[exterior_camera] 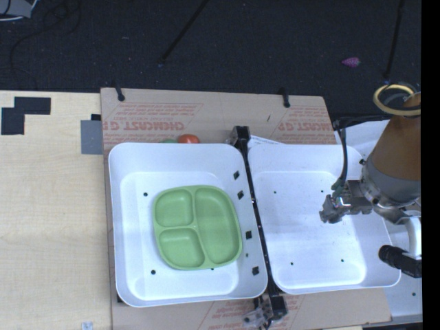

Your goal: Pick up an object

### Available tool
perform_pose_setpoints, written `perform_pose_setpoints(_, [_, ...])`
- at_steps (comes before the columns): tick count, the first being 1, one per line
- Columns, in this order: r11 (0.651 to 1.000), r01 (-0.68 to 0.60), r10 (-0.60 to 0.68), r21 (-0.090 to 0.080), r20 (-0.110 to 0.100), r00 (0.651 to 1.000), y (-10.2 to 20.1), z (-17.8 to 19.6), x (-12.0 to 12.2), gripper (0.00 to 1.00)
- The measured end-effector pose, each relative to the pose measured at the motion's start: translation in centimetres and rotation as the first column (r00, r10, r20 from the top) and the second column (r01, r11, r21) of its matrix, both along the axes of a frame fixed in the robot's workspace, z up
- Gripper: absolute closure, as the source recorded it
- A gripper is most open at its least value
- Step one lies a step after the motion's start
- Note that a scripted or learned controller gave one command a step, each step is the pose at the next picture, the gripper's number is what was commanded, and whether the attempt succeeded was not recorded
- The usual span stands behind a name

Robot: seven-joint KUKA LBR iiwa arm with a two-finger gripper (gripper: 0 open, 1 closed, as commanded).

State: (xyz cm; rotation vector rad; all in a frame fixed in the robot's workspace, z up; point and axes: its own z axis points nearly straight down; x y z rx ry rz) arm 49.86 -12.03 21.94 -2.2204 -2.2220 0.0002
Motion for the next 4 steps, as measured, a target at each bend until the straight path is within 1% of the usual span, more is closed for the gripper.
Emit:
perform_pose_setpoints(1, [1.0, -0.002, 0.002, 0.001, -0.001, 1.0, 4.4, 0.6, 0.7, 1.0])
perform_pose_setpoints(2, [1.0, -0.002, 0.002, 0.002, -0.004, 1.0, 8.7, 0.2, 0.6, 1.0])
perform_pose_setpoints(3, [1.0, -0.003, 0.003, 0.001, -0.005, 1.0, 14.3, -0.5, 0.1, 1.0])
perform_pose_setpoints(4, [1.0, -0.004, 0.004, 0.002, -0.004, 1.0, 20.0, -1.1, 0.6, 1.0])
